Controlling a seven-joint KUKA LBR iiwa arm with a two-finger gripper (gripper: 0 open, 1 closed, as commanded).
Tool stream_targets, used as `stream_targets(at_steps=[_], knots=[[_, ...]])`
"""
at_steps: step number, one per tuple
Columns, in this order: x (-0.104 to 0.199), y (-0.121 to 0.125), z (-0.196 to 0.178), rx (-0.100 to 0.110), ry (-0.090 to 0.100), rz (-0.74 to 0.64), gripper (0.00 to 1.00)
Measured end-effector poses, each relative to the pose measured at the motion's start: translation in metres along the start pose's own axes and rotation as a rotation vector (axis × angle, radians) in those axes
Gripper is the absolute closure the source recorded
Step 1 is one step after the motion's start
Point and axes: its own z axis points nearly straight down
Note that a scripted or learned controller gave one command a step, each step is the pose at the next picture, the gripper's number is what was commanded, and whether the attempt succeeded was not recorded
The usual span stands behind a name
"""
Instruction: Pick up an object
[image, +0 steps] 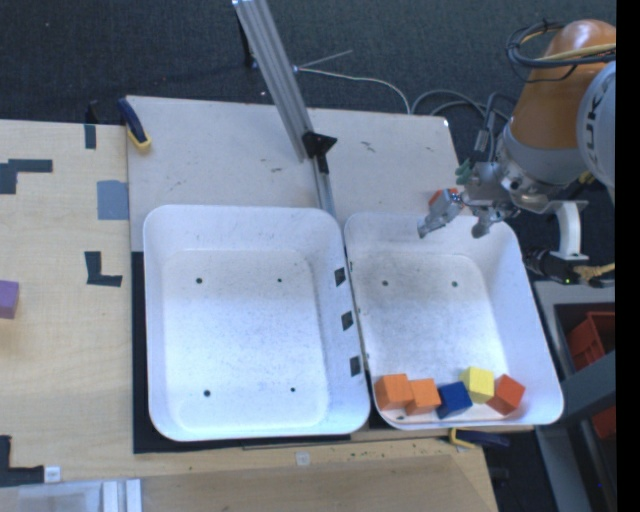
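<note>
Several small blocks lie in a row along the near edge of the right bin (520, 300): an orange block (393, 388), a second orange block (424, 396), a blue block (453, 399), a yellow block (479, 382) and a red-orange block (507, 393). My gripper (456, 224) hangs above the far right corner of that bin, well away from the blocks. Its two fingers are spread apart with nothing between them.
The left bin (160, 300) sits beside the right one. A slanted metal rail (285, 85) runs over the bench behind the bins. A purple block (8, 298) lies on the wooden surface at far left. Cables trail behind the arm.
</note>
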Motion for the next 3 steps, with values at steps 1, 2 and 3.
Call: stream_targets(at_steps=[1,2,3], knots=[[0.064,0.023,-0.046,-0.006,0.002,-0.006,0.00],[0.002,-0.019,0.040,0.010,-0.002,0.007,0.00],[-0.061,0.006,0.128,0.006,-0.002,0.005,0.00]])
